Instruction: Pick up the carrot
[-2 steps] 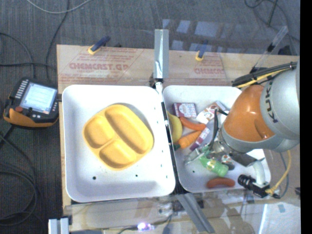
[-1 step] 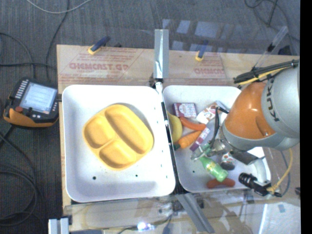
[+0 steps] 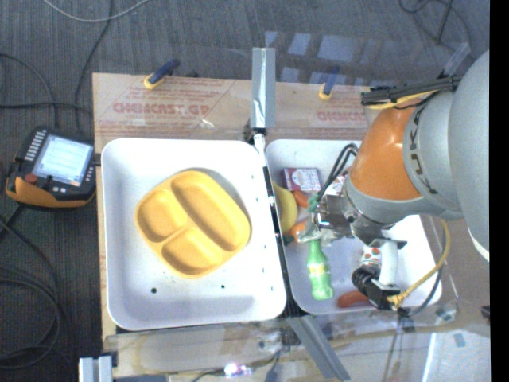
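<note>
Tray (image 3: 193,222) in left bin (image 3: 127,293); bottle (image 3: 319,270), banana (image 3: 285,204), carrot (image 3: 297,231) in right bin (image 3: 298,293).

Robot lab, teach pendant (image 3: 52,168), floor cables (image 3: 87,6)

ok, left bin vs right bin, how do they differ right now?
The left bin holds a single yellow divided tray, lying tilted near its middle; the right bin holds several small items, among them a green bottle, a banana and an orange carrot. The arm hangs over the right bin, not the left bin. Both are shallow, white and side by side.
</note>
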Motion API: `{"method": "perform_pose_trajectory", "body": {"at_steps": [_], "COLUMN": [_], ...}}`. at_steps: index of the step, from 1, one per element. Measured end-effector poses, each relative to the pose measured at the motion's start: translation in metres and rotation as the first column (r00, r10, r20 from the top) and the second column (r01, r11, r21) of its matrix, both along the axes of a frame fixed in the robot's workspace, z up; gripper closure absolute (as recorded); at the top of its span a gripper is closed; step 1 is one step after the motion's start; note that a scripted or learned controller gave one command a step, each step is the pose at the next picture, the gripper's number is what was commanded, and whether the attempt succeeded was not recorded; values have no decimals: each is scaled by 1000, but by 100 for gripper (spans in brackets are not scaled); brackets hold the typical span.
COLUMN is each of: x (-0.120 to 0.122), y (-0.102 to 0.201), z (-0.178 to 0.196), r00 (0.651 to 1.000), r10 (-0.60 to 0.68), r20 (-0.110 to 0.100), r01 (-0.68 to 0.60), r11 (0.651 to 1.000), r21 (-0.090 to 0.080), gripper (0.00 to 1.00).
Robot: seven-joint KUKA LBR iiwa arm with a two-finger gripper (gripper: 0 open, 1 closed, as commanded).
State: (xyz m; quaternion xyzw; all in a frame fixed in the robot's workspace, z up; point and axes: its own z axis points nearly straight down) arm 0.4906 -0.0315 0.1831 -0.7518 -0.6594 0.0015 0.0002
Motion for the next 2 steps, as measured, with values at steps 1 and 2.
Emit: {"method": "perform_pose_trajectory", "body": {"at_steps": [1, 2], "x": [-7, 9], "y": [27, -48], "z": [65, 0], "r00": [940, 887], "r10": [-341, -461], "r20": [2, -1], "r01": [341, 461], "r11": [940, 887], "r21": [-3, -4], "gripper": [100, 100]}}
